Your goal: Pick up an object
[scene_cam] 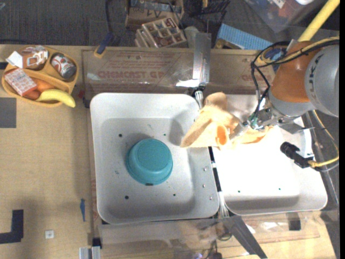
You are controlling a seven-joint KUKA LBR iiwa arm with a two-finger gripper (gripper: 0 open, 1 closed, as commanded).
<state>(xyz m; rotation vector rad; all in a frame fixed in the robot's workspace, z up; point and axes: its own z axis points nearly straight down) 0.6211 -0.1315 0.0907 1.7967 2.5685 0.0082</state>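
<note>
Across the seam between both bins, a pale yellow cloth with orange patches hangs crumpled, its right end pinched by the tool; fingertips are blurred behind folds. Teal bowl sits upturned in left bin.

The grey arm reaches in from the right side of the camera view, its orange band sitting just above the wrist. The wrist angles down and leftward, and the end effector is at its tip
</note>
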